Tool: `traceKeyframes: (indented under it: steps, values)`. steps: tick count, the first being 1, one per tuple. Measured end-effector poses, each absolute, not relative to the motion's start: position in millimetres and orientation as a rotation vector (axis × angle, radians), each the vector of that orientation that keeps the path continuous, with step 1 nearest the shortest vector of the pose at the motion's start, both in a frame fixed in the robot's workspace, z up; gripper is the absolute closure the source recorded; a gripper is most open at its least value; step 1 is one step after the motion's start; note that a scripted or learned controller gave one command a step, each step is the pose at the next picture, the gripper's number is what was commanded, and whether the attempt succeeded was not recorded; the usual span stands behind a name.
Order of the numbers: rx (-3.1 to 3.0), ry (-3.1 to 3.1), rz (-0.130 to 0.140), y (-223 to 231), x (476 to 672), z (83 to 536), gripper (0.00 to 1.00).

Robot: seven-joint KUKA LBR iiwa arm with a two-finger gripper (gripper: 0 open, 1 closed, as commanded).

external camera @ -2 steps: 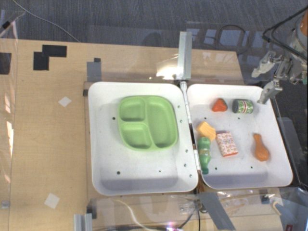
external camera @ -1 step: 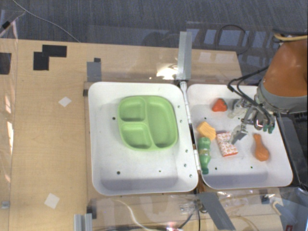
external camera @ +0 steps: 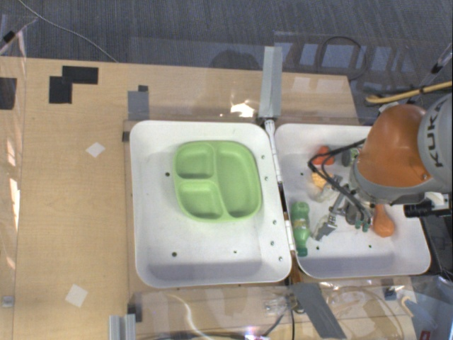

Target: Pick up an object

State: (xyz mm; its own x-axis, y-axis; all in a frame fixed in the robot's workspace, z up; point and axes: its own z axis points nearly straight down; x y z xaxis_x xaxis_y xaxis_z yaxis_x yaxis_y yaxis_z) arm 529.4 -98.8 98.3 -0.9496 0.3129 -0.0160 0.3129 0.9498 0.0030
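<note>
My gripper (external camera: 330, 224) hangs low in the right bin (external camera: 368, 261), reaching down and left from the orange wrist band. Just to its left, against the bin's left wall, lies a green bottle-shaped object (external camera: 301, 227). An orange carrot-like piece (external camera: 383, 223) rests to the gripper's right, partly under the arm. A red-orange item (external camera: 323, 154) and a small yellow item (external camera: 318, 182) sit further back, partly hidden by the arm and its cables. I see nothing clearly held in the gripper.
The left bin (external camera: 159, 253) holds a green three-compartment plate (external camera: 216, 180) near its middle. A metal divider (external camera: 277, 190) separates the two bins. Cables lie along the bench's front edge.
</note>
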Motion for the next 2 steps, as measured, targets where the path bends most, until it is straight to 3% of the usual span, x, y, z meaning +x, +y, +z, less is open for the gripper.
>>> traceKeyframes:
  steps: [1,2]
  values:
    - [0.588,3.077,-0.002,-166.8,547.6,95.2,0.0]
    - [0.451,3.085,-0.004,-171.7,590.3,245.4,0.0]
